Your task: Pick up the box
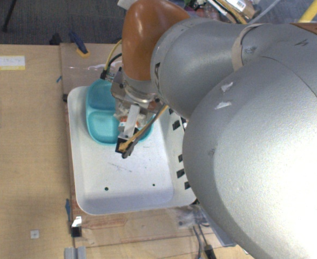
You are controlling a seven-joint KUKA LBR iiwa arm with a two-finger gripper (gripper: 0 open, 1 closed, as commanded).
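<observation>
We cannot tell how our gripper (125, 144) is set; it hangs low at the near edge of the teal box (101, 115), which lies in the left white bin (93, 193)

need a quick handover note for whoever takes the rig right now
Gripper: low in the left bin, at the near edge of the box; whether its fingers are open or shut is not readable from this angle.
Box: the teal one, lying in the far part of the left bin, partly covered by the wrist.
Done: arm is down at the box.
Left: no grasp is visible, so the box counts as not yet picked up. Confirm a grip, then lift.
</observation>
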